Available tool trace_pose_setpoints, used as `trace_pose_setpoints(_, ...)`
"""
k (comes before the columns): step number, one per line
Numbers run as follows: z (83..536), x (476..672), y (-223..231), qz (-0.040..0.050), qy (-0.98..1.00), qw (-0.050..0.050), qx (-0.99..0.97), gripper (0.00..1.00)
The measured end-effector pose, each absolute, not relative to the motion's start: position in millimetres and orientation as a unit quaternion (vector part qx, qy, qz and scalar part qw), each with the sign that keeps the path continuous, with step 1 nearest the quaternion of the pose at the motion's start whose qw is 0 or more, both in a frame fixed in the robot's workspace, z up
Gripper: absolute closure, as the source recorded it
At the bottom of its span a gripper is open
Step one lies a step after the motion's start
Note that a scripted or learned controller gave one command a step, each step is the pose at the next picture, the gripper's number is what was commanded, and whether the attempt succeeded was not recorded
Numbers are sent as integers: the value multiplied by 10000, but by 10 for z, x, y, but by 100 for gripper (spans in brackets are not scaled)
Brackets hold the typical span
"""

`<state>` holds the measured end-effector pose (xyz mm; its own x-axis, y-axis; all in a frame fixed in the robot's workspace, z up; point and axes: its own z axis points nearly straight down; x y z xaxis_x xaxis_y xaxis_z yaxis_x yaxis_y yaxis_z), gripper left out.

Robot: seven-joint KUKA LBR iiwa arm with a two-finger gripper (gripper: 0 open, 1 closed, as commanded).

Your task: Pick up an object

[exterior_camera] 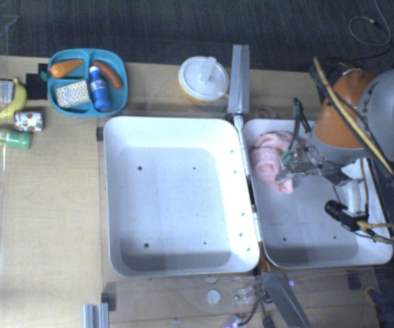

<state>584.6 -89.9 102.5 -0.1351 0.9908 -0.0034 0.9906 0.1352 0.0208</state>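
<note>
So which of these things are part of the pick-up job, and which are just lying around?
Part of the job:
pink object in the right bin
gripper, at the pink object

Just lying about:
left bin
blue tray of toy food
yellow lidded cup
banana
green bottle
small can

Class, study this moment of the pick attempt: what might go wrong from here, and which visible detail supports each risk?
1. The pink object looks soft and lumpy, so it may slip from the gripper, which sits at its right edge rather than over its middle.
2. The object lies close to the right bin's left wall, so a push could wedge it there.
</note>
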Motion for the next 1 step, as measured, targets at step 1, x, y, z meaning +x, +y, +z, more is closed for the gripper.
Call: trace_pose_setpoints(1, 1855, 6268, -502, 14, 8115, 19, 5844, 100)
